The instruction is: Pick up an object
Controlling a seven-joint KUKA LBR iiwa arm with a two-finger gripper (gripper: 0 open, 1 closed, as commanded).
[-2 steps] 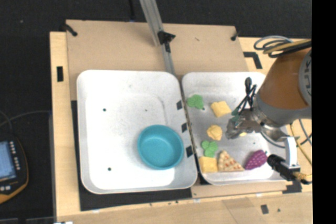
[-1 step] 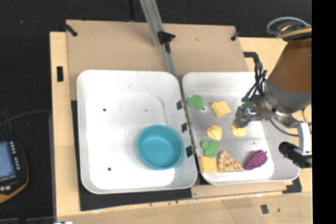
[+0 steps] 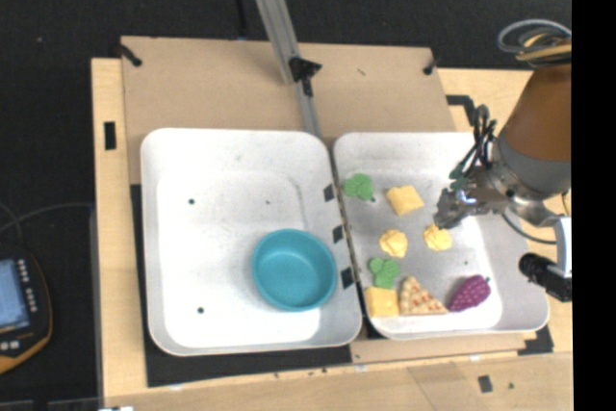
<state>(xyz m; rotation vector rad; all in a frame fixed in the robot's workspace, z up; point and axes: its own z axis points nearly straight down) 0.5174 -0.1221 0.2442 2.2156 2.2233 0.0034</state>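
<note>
Gripper [image 3: 449, 210] sits low over the right bin [image 3: 500, 318], just above a small yellow piece [image 3: 438, 239]; finger state cannot be told from this angle. Nothing visibly held. Also in the right bin: green pieces [image 3: 359, 187] [image 3: 385, 271], yellow block [image 3: 404, 199], yellow chunk [image 3: 393, 243], waffle wedge [image 3: 420, 297], purple grapes [image 3: 469, 293]. Left bin [image 3: 192, 168] holds a blue bowl [image 3: 294, 269].

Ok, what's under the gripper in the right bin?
The gripper hangs over the right bin, just above a small yellow piece. White bin floor shows around it; whatever lies directly beneath the fingers is covered.
</note>
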